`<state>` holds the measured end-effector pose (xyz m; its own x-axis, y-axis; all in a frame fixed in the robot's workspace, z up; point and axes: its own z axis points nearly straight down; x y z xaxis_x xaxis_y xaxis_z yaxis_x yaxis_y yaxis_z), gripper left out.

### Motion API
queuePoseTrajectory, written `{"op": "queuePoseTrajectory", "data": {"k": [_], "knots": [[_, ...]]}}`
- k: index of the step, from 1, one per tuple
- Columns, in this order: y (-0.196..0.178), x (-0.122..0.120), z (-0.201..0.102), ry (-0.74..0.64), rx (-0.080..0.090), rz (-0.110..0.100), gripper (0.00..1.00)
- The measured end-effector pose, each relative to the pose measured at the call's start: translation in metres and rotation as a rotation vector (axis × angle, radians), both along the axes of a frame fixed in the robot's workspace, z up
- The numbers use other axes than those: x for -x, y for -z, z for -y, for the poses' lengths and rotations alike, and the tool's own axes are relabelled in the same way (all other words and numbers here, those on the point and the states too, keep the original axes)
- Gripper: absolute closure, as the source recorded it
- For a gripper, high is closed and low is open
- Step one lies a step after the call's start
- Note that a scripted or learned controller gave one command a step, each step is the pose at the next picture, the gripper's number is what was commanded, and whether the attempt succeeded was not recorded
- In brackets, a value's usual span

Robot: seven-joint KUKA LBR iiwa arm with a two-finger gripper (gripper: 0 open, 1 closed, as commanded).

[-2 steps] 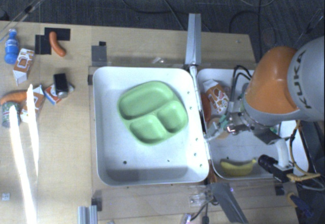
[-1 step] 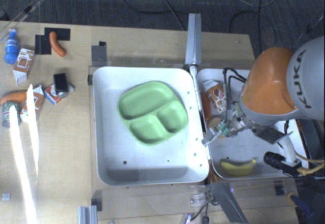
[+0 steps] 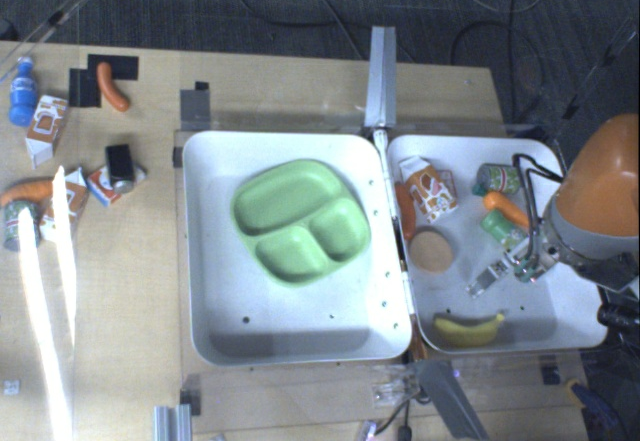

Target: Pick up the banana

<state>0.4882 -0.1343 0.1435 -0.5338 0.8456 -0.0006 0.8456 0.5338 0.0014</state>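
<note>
Item: banana [image 3: 468, 329], yellow, lying flat near the front edge of the right bin [image 3: 560, 324], apart from other contents.
Arm: gripper [image 3: 495, 274] low in the right bin, above and slightly right of the banana, not touching it. Fingers: appear released, nothing between them; small in view, so not certain.
Other contents, right bin: carton [image 3: 430, 191], brown round disc [image 3: 432, 251], can [image 3: 498, 178], carrot [image 3: 505, 209], small green item [image 3: 497, 224].
Left bin [image 3: 210, 319]: green divided plate [image 3: 300, 219].
Counter [image 3: 120, 309], left side: bottle [image 3: 22, 91], sausage [image 3: 113, 87], assorted small packs.
Step, est.: approach stage, grasp not yet made.
Next move, est.: shift toward the front edge, centre over the banana, align fingers across its narrow width, descend, clench.
</note>
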Motion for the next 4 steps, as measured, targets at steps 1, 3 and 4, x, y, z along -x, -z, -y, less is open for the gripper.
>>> {"op": "queuePoseTrajectory", "data": {"k": [1, 3, 4], "knots": [[-0.04, -0.015, -0.094, 0.171, 0.0, 0.002, 0.0], [-0.04, 0.0, -0.141, 0.333, -0.001, -0.001, 0.0], [-0.04, 0.001, -0.166, 0.358, -0.001, -0.001, 0.0]]}}
